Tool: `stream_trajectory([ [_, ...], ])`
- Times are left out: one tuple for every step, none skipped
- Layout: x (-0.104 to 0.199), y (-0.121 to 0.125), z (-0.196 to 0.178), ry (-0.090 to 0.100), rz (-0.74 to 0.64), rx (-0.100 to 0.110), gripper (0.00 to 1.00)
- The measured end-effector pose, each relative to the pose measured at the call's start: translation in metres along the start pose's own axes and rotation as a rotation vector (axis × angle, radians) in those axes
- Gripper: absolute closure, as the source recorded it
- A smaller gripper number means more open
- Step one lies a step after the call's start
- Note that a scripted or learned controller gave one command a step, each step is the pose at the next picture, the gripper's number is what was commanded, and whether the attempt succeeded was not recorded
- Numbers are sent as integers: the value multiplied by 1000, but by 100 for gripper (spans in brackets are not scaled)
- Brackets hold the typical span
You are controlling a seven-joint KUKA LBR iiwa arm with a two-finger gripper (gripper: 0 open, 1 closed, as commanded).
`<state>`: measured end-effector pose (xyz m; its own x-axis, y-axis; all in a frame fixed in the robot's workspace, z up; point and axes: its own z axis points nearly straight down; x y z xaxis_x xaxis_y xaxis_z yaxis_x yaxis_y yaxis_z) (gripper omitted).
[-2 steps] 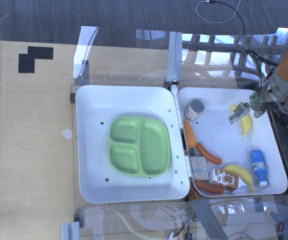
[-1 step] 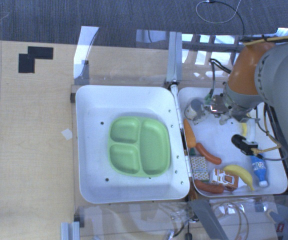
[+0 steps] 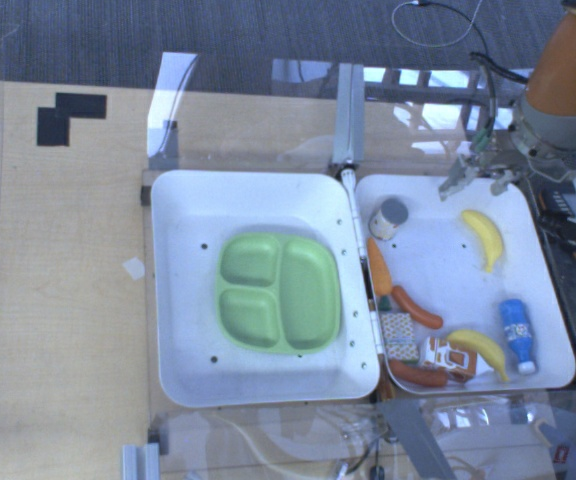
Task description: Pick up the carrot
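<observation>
Orange carrot (image 3: 379, 270): one; bananas, two; sausages, two; fingers (image 3: 476, 175) apart, clamped on nothing.

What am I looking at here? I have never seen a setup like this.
This is one camera fixed above a workbench, looking down at a slant. The grey and orange shape at the upper right is a robot arm; its pincer hangs over the far edge of the right tray and holds nothing. The left tray holds a green divided plate. The right tray holds toy food: the carrot it is meant to pick up lies along the left wall, plus two bananas, sausages, a blue bottle and a small can.
</observation>
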<state>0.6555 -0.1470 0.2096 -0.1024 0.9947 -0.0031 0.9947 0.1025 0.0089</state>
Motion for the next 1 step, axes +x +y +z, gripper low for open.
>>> stream_trajectory([
  [-27,-7,25,1,79,4,0],
])
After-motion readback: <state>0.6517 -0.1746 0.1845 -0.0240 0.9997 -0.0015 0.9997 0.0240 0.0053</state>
